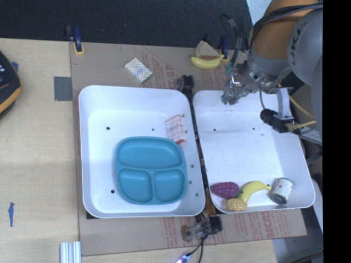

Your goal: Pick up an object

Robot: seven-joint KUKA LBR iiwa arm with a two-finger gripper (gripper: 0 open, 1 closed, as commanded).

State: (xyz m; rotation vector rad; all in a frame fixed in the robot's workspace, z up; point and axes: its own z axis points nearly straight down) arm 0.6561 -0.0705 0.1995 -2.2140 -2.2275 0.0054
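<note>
We see the gripper (232, 95) poised over the far edge of the right bin (247, 147), holding nothing; we cannot tell how far apart it stands. Along that bin's near wall lie a purple grape bunch (224, 189), a small corn cob (236, 204), a yellow banana (254, 190) and a small can (281, 190) on its side. The left bin (93, 147) holds a blue divided plate (150, 169) and a small carton (176, 128). Another banana (206, 62) lies on the worktop (33, 147) beyond the bins.

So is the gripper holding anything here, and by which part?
Nothing is visibly held. The gripper hangs over the right bin's far edge, away from the toys at its near edge.
</note>
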